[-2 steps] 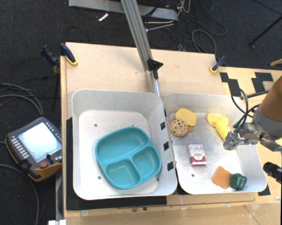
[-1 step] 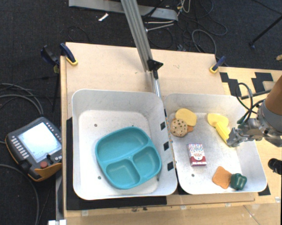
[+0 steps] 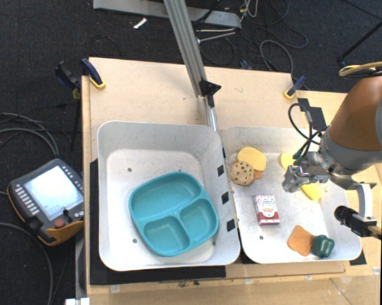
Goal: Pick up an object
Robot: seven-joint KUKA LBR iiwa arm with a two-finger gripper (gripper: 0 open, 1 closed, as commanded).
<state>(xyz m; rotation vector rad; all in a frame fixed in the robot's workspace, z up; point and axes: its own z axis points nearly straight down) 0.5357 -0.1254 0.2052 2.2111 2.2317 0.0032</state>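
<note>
Because the pincer [image 3: 294,181] hangs low in the right bin [image 3: 250,249] beside a yellow piece [image 3: 312,192], you likely aim there; whether it grips anything, you cannot tell. Left bin [image 3: 116,146] carries a teal tray [image 3: 173,212].

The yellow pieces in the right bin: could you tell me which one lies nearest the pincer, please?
The yellow piece just right of the pincer, touching or nearly so. The yellow chip by the cookie lies well apart, toward the divider.

No legible text anywhere
</note>
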